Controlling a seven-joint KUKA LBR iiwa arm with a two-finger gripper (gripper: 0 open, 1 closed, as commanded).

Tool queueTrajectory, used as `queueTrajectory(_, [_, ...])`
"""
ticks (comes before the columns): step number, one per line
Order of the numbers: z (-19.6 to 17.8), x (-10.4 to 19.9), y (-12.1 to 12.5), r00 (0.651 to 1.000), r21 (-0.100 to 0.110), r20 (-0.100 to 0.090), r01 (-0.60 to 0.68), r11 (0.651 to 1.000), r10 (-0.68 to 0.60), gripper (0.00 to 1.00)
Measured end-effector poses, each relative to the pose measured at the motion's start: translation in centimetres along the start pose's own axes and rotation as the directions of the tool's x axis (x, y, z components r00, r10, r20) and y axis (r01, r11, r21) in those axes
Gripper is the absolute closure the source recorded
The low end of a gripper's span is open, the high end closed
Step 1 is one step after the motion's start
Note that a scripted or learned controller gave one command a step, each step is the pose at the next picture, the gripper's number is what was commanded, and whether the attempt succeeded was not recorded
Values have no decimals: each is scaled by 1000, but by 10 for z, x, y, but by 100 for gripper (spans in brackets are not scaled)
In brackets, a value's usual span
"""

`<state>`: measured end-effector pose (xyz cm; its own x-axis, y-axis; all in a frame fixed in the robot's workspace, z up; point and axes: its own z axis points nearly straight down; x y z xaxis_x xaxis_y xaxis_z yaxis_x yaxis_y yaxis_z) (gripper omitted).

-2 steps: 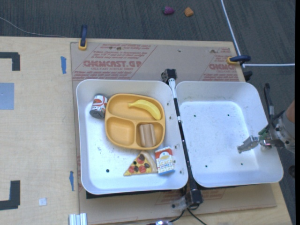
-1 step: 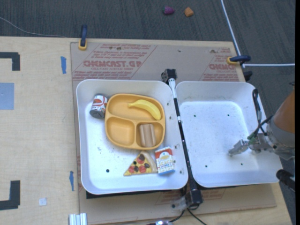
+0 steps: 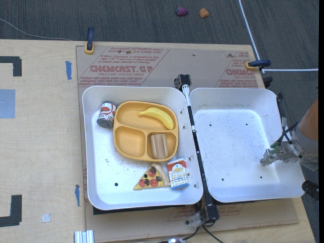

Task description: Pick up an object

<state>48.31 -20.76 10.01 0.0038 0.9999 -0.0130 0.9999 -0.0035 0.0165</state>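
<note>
The left bin [image 3: 96, 181] holds a yellow divided plate [image 3: 127, 140]. On the plate lie a banana [image 3: 158, 116] and a brown sausage-like piece [image 3: 159, 146]. A small red and white can [image 3: 106, 115] lies beside the plate at its upper left. In front of the plate are a toy pizza slice [image 3: 151, 178] and a small red and white carton [image 3: 178, 173]. My gripper [image 3: 267, 159] hangs low over the right side of the right bin [image 3: 238, 186], far from all these objects, with nothing visible in it.
The two bins meet at a black divider [image 3: 193, 135] with clamps at both ends. Yellow and blue clamps [image 3: 89, 40] pin the brown board at the back. A white cable [image 3: 248, 19] runs in from the top right. Two small items [image 3: 192, 11] lie on the carpet.
</note>
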Motion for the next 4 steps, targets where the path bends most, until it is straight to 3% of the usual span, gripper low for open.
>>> queueTrajectory(1, [-76, 49, -2, 1000, 14, -13, 5, 1000, -5, 100])
queueTrajectory(2, [-126, 100, -1, 1000, 13, -13, 6, 1000, -6, 100])
queueTrajectory(3, [-120, 152, -1, 1000, 16, -14, 5, 1000, -5, 100])
queueTrajectory(4, [-147, 195, -1, 1000, 11, -13, 6, 1000, -6, 100])
